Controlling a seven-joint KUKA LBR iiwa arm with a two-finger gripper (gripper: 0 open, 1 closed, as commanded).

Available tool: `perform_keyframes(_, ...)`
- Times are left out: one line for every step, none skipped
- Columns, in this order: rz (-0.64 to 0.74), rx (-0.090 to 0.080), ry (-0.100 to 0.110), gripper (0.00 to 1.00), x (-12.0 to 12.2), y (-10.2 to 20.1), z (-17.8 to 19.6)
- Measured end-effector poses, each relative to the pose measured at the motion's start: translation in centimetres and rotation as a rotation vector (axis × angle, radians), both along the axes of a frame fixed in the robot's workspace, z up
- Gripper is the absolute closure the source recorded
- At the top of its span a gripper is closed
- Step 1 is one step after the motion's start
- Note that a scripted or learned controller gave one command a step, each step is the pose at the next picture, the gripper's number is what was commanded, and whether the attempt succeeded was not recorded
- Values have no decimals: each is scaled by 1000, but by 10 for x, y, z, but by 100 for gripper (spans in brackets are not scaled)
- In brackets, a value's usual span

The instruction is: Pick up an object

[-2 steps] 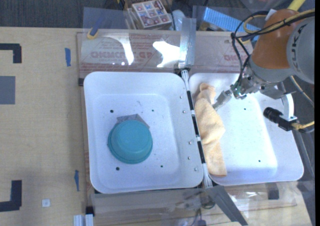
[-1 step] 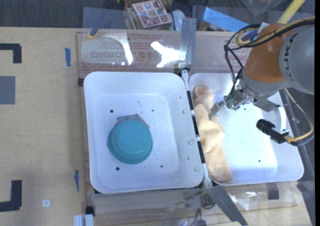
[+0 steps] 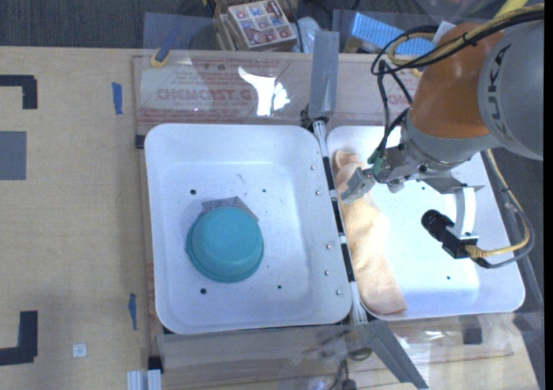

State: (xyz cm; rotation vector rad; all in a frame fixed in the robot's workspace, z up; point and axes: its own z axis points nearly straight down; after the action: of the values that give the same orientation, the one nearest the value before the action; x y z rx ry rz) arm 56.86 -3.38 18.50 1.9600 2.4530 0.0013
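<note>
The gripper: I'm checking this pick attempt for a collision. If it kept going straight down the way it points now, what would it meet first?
Most likely the tan cloth lying along the left wall of the right bin. The gripper hangs over the cloth's upper end; depth is hard to judge from this slanted view.

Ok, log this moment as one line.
arm: over right bin | claw: at yellow cloth, left edge of bin | grasp: unconfirmed | left bin: teal bowl

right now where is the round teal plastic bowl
The round teal plastic bowl sits upside down in the left white bin, toward its lower left, partly over a grey scrap.
</note>
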Motion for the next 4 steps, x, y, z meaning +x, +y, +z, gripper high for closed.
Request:
perform_keyframes(10, 0, 0, 0, 9, -65, -78)
perform_keyframes(51, 0, -11, 0, 22, -63, -91)
perform_keyframes(47, 0, -19, 100, 23, -64, -79)
perform_keyframes(47, 0, -19, 0, 23, -64, -79)
